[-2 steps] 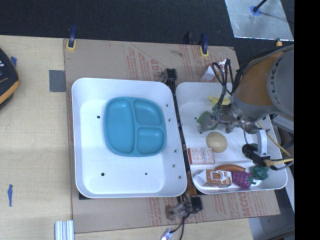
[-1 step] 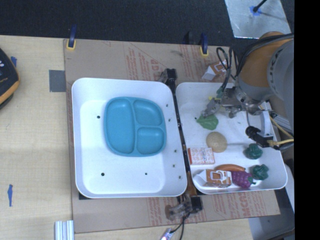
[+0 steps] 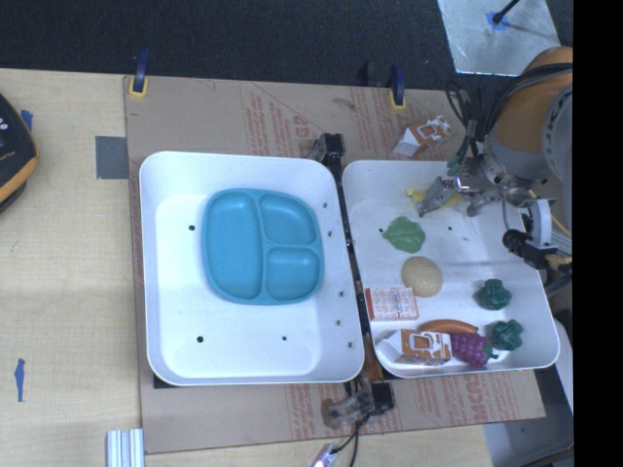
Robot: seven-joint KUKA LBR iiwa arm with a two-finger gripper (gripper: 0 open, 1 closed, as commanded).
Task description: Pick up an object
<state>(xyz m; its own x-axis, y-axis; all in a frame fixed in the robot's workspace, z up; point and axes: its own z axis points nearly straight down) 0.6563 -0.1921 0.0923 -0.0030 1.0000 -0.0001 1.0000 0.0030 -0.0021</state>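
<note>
My gripper [image 3: 440,195] hangs over the far part of the right bin [image 3: 545,305], just right of and above a green leaf-shaped piece [image 3: 403,233]. A small yellowish bit shows at its tip; I cannot make out what it is. Below the leaf lies a beige round piece [image 3: 421,275]. A red-and-white packet [image 3: 392,304] sits at the bin's left wall. Along the near edge lie an orange-and-white carton [image 3: 425,345], a reddish sausage [image 3: 449,327] and purple grapes [image 3: 471,348]. Two dark green broccoli pieces [image 3: 493,294] [image 3: 506,334] rest at the right.
The left bin [image 3: 170,348] holds a blue divided plate [image 3: 262,245]. A small carton [image 3: 423,136] lies on the cardboard beyond the right bin. The arm's grey body with its orange band [image 3: 535,115] stands over the bin's far right corner.
</note>
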